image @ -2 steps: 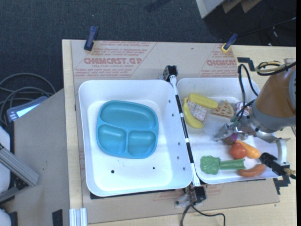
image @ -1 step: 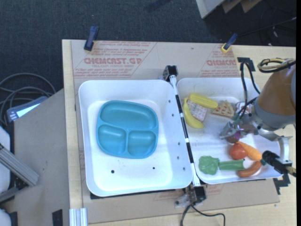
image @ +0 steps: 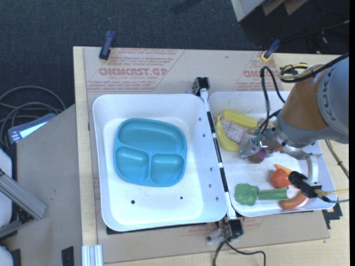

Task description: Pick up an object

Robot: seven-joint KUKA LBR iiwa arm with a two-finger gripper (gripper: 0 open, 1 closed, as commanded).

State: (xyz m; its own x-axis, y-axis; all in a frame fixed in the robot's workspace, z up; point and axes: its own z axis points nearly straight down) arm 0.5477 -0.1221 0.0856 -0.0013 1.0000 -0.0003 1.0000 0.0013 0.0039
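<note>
1. I read "CHEMCAST GP" in red on the board (image: 133, 71) behind the blue tray (image: 150, 151).
2. The gripper (image: 254, 147) is right of the tray, over a small dark object (image: 257, 157); whether it is open or closed, I cannot tell.

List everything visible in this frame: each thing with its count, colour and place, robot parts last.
bins: two, white, side by side on the bench
divided plate: one, blue, in the left bin
corn cob: one, yellow, top of the right bin
banana: one, yellow, right bin beside the divider
broccoli: one, green, bottom of the right bin
carrot: one, orange, right bin's lower right
sausage: one, orange-brown, right bin's bottom edge
clips: two, blue, on the board's top edge
arm: one, grey and orange, over the right bin
gripper: one, metallic, low beside the banana
</note>
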